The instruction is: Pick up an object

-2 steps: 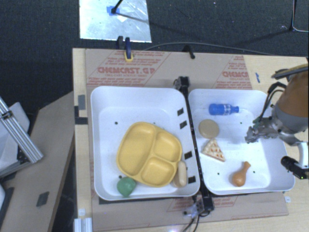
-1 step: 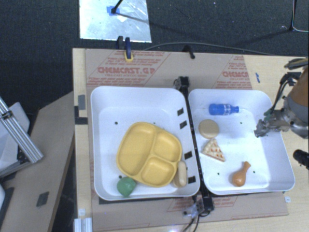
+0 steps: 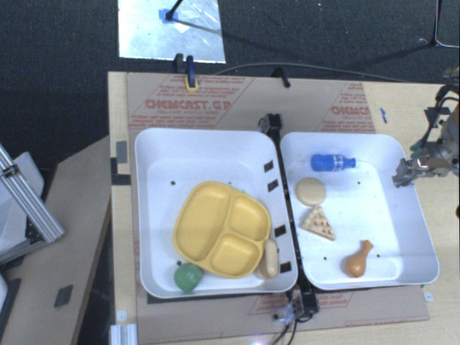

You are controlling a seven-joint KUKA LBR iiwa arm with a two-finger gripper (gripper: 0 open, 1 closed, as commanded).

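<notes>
The right bin (image 3: 402, 192) holds a blue bottle (image 3: 332, 162) lying on its side near the far wall. Below it sit a round beige cookie (image 3: 311, 190), a wedge of waffle-patterned pizza (image 3: 318, 223) and an orange-brown drumstick (image 3: 358, 258). In the left bin (image 3: 154, 192) a yellow divided plate (image 3: 221, 228) lies flat, with a green ball (image 3: 188, 277) at its near-left corner and a beige bread roll (image 3: 270, 258) at its right. My gripper (image 3: 411, 169) hangs at the right bin's far-right edge, well to the right of the bottle, with nothing seen in it.
A blue-and-yellow clamp (image 3: 189, 72) holds the cardboard sheet at the bench's far edge. A black divider strip (image 3: 284, 192) runs between the bins. A metal frame (image 3: 25, 200) stands at the left, and a shiny plate (image 3: 170, 20) lies on the floor beyond.
</notes>
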